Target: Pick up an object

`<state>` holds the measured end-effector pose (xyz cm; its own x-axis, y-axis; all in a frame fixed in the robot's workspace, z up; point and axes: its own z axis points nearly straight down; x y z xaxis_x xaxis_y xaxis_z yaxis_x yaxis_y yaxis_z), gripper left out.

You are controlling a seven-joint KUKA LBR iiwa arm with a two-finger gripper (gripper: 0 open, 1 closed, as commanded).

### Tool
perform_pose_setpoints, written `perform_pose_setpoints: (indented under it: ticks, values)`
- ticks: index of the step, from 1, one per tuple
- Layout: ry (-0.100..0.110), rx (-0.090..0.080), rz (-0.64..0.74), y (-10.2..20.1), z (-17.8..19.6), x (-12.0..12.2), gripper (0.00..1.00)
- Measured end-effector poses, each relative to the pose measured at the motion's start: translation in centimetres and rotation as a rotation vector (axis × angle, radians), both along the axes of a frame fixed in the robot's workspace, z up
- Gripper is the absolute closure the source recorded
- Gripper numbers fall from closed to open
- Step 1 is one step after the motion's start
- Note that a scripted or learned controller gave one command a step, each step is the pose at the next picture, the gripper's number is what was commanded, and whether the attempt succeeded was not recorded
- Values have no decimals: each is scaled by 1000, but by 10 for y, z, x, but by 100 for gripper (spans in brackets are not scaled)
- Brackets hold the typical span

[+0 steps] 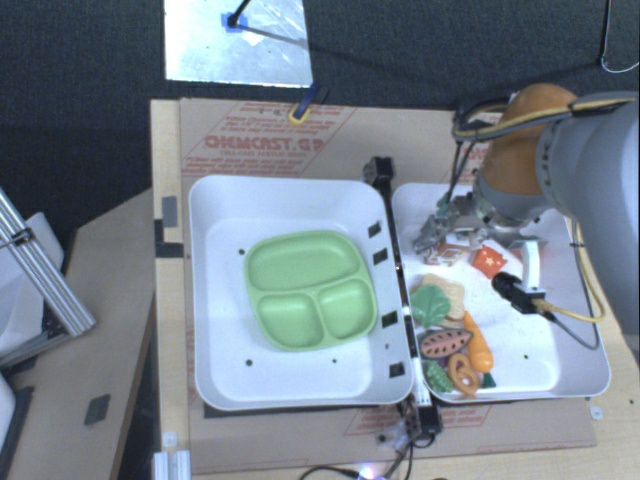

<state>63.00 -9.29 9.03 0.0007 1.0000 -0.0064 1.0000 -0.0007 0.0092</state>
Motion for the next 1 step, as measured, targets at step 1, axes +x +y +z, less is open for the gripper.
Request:
perform_pose_setpoints:
  ticks: [1]
  values:
    - [-12,0,0,0,15,3,100]
